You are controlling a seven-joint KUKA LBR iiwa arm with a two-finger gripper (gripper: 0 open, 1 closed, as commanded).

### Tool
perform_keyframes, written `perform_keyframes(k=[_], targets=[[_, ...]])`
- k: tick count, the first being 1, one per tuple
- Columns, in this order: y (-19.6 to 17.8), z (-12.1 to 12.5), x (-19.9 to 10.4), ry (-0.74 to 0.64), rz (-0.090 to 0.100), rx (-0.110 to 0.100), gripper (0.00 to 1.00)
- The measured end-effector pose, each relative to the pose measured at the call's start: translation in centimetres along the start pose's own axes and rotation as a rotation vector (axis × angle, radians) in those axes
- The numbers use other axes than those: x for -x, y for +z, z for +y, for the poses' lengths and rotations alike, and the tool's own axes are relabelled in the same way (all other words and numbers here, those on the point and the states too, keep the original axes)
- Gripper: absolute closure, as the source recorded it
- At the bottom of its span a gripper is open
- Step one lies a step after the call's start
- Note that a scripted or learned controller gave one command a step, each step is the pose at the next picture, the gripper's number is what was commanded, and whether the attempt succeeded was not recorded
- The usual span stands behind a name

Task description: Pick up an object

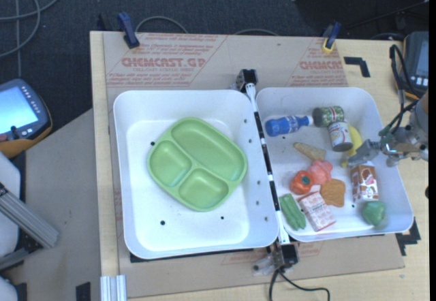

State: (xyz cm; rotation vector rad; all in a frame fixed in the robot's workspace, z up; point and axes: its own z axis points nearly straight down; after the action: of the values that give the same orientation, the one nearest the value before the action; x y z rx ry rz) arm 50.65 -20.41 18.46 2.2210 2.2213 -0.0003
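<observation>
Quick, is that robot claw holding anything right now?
Gripper: at the right bin's edge; whether it is open, shut or holding anything cannot be told.

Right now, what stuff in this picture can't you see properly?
- Gripper, camera view: small and blurry at the right bin's edge, so whether its fingers are open is unclear.
- Banana: partly hidden behind the can.
- Can's label: too small to read.
- Arm: cut off by the right edge.
</observation>
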Motion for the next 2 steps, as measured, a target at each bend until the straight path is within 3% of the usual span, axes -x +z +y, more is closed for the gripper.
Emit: perform_keyframes(k=[1,2], targets=[[10.6,4.2,0.3,-0.003,0.002,-0.004,0.00],[10.0,9.4,-6.8,-0.008,0.002,0.002,0.00]])
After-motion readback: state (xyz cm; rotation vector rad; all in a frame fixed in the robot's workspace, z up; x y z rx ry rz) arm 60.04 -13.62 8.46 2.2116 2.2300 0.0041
